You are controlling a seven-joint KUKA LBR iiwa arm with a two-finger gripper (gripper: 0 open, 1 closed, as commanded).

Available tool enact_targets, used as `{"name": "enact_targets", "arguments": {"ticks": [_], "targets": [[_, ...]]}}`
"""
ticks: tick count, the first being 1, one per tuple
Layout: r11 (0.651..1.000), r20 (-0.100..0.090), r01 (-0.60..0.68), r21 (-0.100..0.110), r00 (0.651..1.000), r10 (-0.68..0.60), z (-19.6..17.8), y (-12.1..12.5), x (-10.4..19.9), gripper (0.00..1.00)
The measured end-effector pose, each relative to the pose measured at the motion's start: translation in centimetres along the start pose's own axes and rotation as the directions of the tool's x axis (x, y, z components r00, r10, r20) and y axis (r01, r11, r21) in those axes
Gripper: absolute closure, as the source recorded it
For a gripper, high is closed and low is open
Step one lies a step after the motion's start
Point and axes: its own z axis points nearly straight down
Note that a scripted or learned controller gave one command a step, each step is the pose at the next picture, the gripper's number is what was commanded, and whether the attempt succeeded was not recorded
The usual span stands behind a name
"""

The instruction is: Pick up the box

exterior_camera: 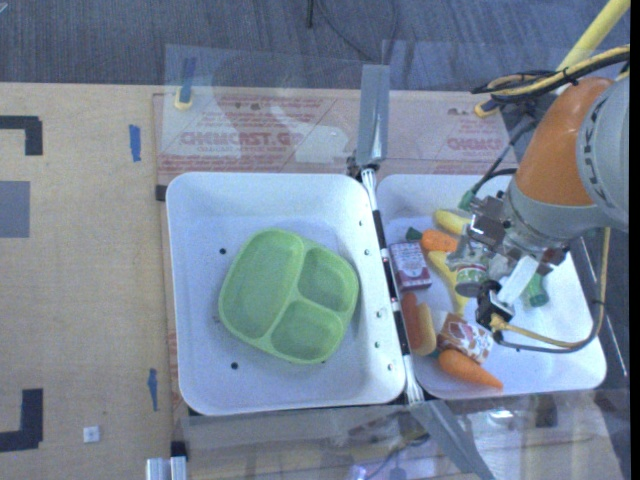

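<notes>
Green plate [290, 296], one, left bin [200, 348]; red box [408, 265], one, right bin [560, 363]; jaws unreadable.

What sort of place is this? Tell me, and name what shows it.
Probably a robotics lab: a robot arm reaches over the right bin of toy food, a green plate lies in the left bin, and blue tape marks the bench.

- Bench [80, 318]: tan and flat.
- Left bin [200, 208]: white, shallow, mid-bench.
- Right bin [575, 363]: white, just beside the left bin.
- Printed sheet [250, 133]: pale with red lettering, at the bins' far edges.
- Black tape corners [25, 133]: far left and near left.
- Grey patch [12, 209]: between the corners.
- Blue tape [134, 143]: beside the sheet's left edge.
</notes>
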Motion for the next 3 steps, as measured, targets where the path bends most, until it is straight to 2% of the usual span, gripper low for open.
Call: {"name": "enact_targets", "arguments": {"ticks": [1, 2, 3], "targets": [[1.000, 0.001, 0.009, -0.001, 1.000, -0.009, -0.1, 7.7, 4.2, 1.00], [0.999, 0.001, -0.038, -0.002, 0.999, 0.038, -7.3, 9.5, 8.2, 1.00], [0.956, 0.001, 0.293, 0.001, 0.956, -0.293, -4.8, 9.2, 9.4, 1.00]]}}
